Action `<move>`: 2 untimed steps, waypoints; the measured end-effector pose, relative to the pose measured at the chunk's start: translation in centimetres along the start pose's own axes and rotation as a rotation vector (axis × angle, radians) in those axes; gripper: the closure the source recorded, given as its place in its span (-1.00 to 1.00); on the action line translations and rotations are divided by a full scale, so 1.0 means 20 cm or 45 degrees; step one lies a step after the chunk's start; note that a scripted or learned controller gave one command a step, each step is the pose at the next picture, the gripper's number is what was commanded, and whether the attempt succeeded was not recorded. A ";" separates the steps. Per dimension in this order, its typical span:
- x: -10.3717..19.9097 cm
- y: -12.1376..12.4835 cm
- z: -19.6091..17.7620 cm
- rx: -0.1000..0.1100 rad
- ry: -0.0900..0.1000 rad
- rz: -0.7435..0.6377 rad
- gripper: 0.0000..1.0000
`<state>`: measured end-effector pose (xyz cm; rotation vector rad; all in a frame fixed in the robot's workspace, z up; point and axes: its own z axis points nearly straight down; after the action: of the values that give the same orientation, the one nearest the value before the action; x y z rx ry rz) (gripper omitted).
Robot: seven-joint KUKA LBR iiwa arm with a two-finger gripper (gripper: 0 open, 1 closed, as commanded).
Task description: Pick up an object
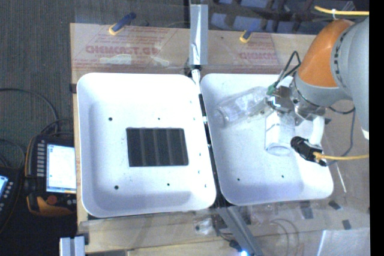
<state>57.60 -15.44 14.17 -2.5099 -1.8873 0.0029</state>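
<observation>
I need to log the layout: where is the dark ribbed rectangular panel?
The dark ribbed rectangular panel lies flat at the middle of the left white bin.

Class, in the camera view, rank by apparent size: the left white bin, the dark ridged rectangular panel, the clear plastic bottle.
1. Left white bin
2. Dark ridged rectangular panel
3. Clear plastic bottle, though its transparent outline is hard to trace.

Two shallow white plastic bins sit side by side — one dark ribbed rectangular panel in the left, two clear plastic items — a bottle and a cup — in the right.
</observation>
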 end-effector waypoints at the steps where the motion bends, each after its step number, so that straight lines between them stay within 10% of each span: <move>1: -0.10 0.19 0.18 -0.002 -0.003 -0.402 -1.00; 2: -0.09 0.43 0.21 0.096 -0.009 -0.371 -1.00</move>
<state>65.33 -19.56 9.86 -2.1686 -2.1915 0.0816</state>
